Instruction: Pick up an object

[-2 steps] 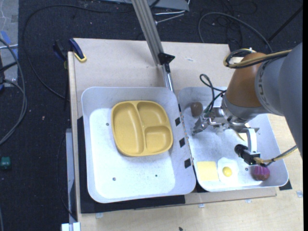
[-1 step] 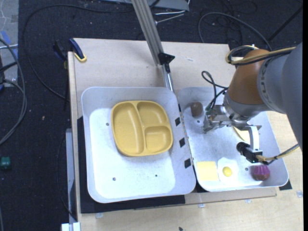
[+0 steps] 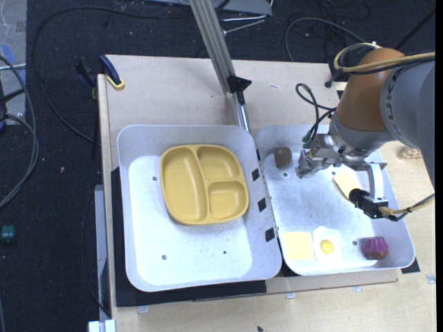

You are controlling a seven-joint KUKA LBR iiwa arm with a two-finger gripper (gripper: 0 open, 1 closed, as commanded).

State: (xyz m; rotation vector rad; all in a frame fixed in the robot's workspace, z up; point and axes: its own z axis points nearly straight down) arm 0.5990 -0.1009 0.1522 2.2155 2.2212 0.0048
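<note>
Pale wood makes up the bench, which sits on a dark floor strewn with black cables; a slanted aluminium post rises from the bench's far edge at about 12 o'clock. A blue-and-yellow clamp grips the bench corner at 10 o'clock.

Two shallow white bins lie side by side. In the left bin rests a yellow divided plate (three compartments, nothing in them). The right bin holds the loose items: a small brown lump at its 11 o'clock corner, a pale yellow square slice at 6 o'clock, a toy fried egg just beside it, a purple piece at 5 o'clock, and a pale yellow wedge near the centre-right, partly hidden by the arm.

From 3 o'clock the arm reaches in, and its gripper hangs over the right bin, near the brown lump but apart from it. Whether its fingers are open or closed I cannot tell, and nothing is visibly held.
</note>
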